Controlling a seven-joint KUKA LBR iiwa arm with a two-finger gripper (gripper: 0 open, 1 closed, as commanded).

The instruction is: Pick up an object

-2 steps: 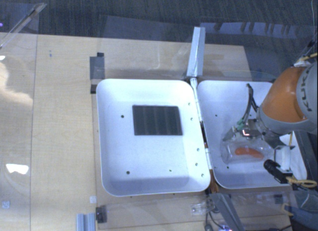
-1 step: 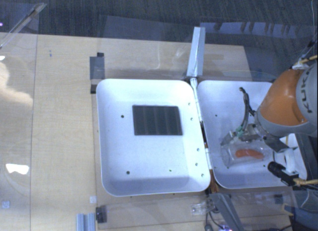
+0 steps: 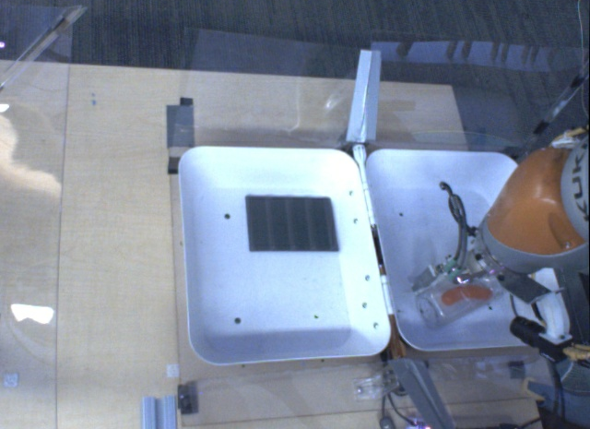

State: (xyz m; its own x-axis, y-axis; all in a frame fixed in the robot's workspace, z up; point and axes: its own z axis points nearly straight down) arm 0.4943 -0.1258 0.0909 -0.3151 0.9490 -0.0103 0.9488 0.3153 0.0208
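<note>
In the right bin (image 3: 415, 187), an orange-red object (image 3: 466, 295) lies near the front, seemingly inside a clear wrapper (image 3: 438, 309). My gripper (image 3: 452, 275) reaches down from the right under the orange wrist band (image 3: 539, 215) and hovers right at the object's upper left edge, close to or touching the wrapper. The arm hides the right side of this bin. In the left bin (image 3: 212, 187), a dark grey ribbed rectangular pad (image 3: 290, 224) lies flat near the middle.
A raised divider (image 3: 371, 233) separates the two bins. A thin dark cable (image 3: 454, 204) curves above the right bin floor behind the gripper. Clear panels and a metal post (image 3: 364, 95) stand behind the bins.
</note>
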